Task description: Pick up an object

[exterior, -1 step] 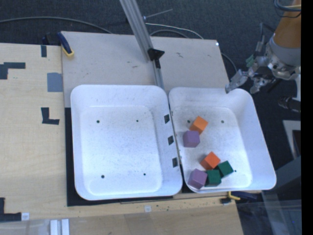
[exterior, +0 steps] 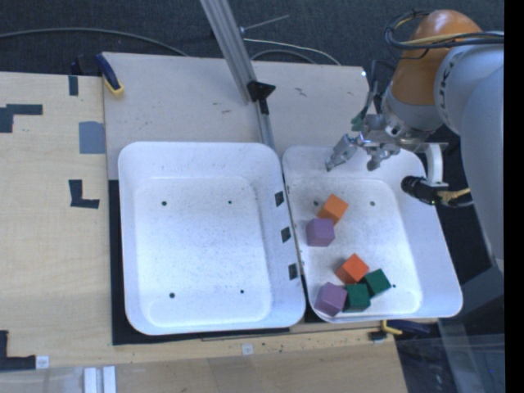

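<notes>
Blocks are gathered in the right bin, toward the lower right of the frame: an orange block touching a purple block near the bin's middle, and lower down a cluster made of a second orange block, two green blocks and a second purple block, all pressed close together. The left bin is seen at the centre of the frame on the counter. Nothing is held between the fingers of the pincer, which are spread apart and hang above the upper rim of the right bin, well clear of every block. The step in hand is judged to be the approach, with no grasp yet made. For the next move, the pincer would need to be carried toward the lower left of its present place and lowered over one block; the upper orange block appears the nearest, though its contact with the purple one may leave little room for a finger. The grey arm is seen entering from the right edge, with its orange band at the upper right and the wrist bent downward and leftward toward the bin.
</notes>
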Available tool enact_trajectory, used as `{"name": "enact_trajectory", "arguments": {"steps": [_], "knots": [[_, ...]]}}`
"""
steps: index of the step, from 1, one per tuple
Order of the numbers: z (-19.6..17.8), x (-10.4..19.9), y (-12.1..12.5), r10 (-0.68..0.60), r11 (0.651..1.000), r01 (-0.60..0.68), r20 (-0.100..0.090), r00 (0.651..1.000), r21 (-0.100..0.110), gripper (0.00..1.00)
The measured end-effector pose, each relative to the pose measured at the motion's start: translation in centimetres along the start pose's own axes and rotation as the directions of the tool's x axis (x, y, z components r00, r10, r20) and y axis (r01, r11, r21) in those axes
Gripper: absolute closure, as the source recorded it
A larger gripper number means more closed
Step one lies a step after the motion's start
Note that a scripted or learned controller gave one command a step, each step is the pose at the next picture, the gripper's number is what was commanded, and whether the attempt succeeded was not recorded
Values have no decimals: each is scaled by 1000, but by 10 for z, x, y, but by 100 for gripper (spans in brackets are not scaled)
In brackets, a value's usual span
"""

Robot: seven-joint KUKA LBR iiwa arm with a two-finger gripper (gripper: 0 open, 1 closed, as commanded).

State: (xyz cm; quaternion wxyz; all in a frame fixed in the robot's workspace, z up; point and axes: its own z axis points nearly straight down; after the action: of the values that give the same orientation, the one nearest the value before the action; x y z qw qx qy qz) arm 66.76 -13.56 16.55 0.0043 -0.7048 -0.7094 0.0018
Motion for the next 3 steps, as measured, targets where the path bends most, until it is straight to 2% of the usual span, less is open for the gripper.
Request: {"name": "enact_trajectory", "arguments": {"steps": [1,2,3], "knots": [[79,42,-39,3,1000,-3,2,1000,1,0],[75,40,-76,6,1000,-6,4,1000,-5,0],[65,41,-75,4,1000,-4,3,1000,-5,100]]}}
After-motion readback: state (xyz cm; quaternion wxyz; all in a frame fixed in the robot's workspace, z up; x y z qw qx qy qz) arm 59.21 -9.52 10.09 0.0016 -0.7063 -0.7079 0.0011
